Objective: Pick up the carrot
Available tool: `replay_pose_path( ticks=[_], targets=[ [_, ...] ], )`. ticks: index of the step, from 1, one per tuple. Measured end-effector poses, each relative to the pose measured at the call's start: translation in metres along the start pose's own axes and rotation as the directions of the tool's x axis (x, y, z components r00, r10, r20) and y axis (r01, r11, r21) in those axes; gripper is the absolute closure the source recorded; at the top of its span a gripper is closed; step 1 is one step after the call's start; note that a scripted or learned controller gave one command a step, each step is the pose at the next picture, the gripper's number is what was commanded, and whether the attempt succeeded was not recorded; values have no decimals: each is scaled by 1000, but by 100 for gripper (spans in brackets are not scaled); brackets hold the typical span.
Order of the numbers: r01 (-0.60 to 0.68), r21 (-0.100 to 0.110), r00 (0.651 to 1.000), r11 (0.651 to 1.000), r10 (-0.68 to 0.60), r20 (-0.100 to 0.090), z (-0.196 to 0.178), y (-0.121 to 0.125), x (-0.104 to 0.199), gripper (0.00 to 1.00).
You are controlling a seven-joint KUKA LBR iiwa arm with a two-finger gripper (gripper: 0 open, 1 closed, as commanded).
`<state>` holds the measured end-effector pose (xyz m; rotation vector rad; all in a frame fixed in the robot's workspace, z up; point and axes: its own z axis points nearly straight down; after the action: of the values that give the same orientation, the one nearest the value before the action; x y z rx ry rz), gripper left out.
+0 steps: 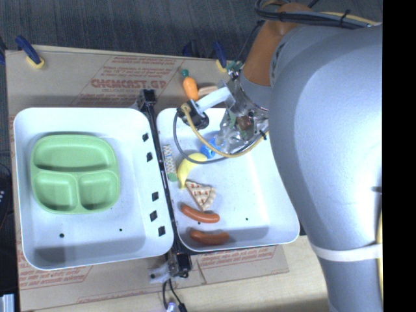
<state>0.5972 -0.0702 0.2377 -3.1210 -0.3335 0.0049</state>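
A: Where is the carrot (189,87)?

B: Off the far rim of the right bin (279,200), on the cardboard sheet (130,77) just outside that bin's far-left corner. Orange body, green tip pointing away from the bin. Long axis runs roughly across the rim, slightly slanted.

A: And the gripper (242,123)?

B: Over the far part of the right bin, inside the rim. From it the carrot lies toward the left and a little farther back, near but apart, with the rim between them. I cannot tell how the gripper is set; the wrist hardware and a looping cable (195,149) clutter it. Nothing visibly held.

A: Judgement on the coming move?

B: It likely needs to shift left and out past the rim, then close across the carrot's short width.

A: Counts?

B: One carrot. Two white bins. In the right bin: one banana (185,168), one sandwich wedge (201,193), two sausages (201,215) toward the near wall, and a small blue piece (207,152) beside the banana. In the left bin (26,194): one green divided tray (75,171). One arm (325,142).
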Motion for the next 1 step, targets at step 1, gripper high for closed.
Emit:
replay_pose_path(
  ticks=[1],
  targets=[
    [-7,-1,1000,1000,7,-1,-81,-75,27,100]
  ],
)
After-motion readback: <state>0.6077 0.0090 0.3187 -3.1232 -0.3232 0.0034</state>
